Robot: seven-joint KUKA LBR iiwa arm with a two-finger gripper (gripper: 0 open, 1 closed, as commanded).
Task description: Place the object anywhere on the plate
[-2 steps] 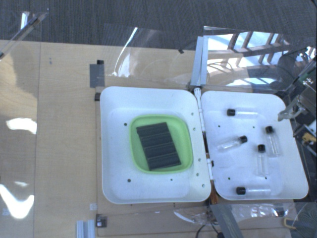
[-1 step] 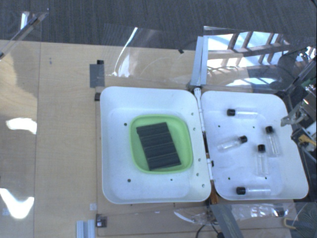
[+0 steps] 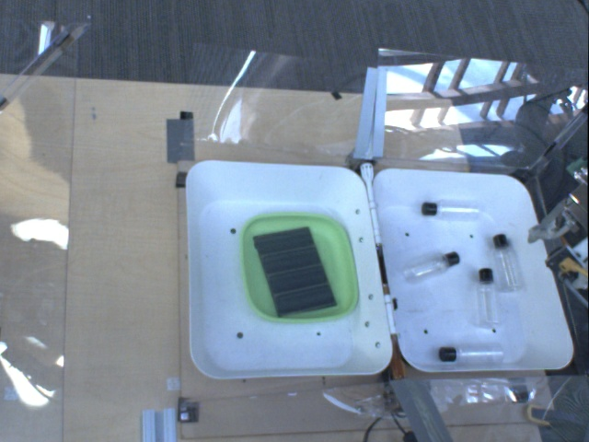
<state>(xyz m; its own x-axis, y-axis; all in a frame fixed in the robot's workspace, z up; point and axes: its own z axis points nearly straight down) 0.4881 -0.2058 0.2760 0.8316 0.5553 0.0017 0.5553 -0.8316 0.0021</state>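
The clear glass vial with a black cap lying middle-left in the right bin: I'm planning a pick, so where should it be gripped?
Grip the clear glass vial mid-body, from straight above, closing across its narrow width; it lies flat, slanted, apart from the other vials.

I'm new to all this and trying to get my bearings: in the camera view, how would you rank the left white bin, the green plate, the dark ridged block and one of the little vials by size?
1. Left white bin
2. Green plate
3. Dark ridged block
4. Vial
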